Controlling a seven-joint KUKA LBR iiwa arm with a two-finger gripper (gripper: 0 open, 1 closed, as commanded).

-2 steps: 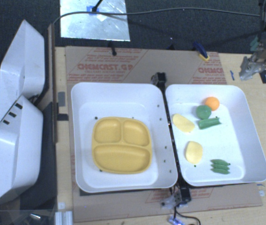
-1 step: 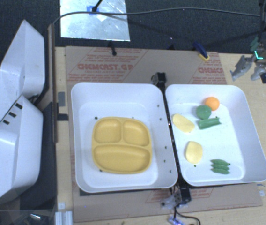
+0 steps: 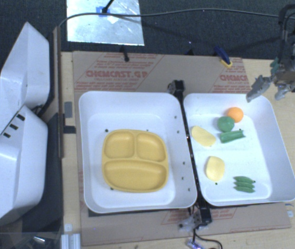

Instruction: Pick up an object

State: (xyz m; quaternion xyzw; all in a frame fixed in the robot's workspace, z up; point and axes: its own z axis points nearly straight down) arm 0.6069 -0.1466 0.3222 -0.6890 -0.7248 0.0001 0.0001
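2 fingers spread, gripping nothing, above right bin far rim; near half bare.

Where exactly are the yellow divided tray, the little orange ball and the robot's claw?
yellow divided tray (image 3: 135,160), camera view, on the ridge between its compartments.
orange ball (image 3: 235,114), camera view, middle of the ball.
claw (image 3: 271,90), camera view, midway between its two fingertips.
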